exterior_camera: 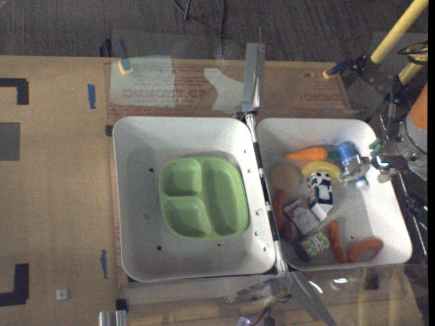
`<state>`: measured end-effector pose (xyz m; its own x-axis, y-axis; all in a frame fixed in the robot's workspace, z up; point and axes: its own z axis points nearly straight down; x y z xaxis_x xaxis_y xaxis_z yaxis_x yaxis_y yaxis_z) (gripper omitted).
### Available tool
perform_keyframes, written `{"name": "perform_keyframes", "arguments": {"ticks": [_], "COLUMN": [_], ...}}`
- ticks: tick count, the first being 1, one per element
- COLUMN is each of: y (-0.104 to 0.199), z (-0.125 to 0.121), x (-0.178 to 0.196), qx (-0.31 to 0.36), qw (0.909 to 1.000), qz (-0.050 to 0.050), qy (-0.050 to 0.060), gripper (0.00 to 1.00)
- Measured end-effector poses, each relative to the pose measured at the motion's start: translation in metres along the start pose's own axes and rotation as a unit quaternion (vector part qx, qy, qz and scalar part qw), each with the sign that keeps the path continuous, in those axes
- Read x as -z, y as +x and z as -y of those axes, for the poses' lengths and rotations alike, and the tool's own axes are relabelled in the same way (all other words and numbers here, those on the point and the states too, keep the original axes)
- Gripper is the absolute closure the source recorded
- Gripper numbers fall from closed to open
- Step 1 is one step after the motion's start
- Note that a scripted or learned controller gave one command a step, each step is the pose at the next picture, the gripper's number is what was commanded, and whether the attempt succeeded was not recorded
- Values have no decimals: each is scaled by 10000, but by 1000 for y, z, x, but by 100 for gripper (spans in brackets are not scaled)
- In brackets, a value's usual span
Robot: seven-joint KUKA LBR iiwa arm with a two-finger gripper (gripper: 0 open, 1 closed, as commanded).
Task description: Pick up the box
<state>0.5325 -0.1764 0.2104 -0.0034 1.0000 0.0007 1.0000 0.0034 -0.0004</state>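
The task stands at its approach stage: the box [300,216], a small dark-red carton, lies flat in the right bin [384,212] among other items and has not been lifted. The gripper [363,167] hovers over the upper right part of that bin, near the blue bottle [349,156] and well apart from the box; whether the claw is wide or narrow cannot be told from this view. Remaining steps, as judged: reposition over the box, descend, close, lift. Clutter around the target is dense (a clean grasp looks difficult): a black-and-white carton [320,188] sits just beside its upper edge, a green carton [312,244] just below, a brown round item [286,176] above left, and an orange sausage-shaped item [279,208] alongside. A banana [321,170] and carrot [307,155] lie further up. The left bin [136,148] holds a green divided tray [202,197].
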Motion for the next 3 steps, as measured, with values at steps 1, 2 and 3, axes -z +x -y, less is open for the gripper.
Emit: {"name": "perform_keyframes", "arguments": {"ticks": [1, 2, 3], "y": [-13, 73, 70], "z": [-39, -15, -16], "x": [27, -74, -64], "qx": [-78, 336, 301], "qw": [10000, 9994, 9995], "qz": [11, 2, 5], "qy": [-15, -1, -18], "gripper": [0, 0, 100]}}
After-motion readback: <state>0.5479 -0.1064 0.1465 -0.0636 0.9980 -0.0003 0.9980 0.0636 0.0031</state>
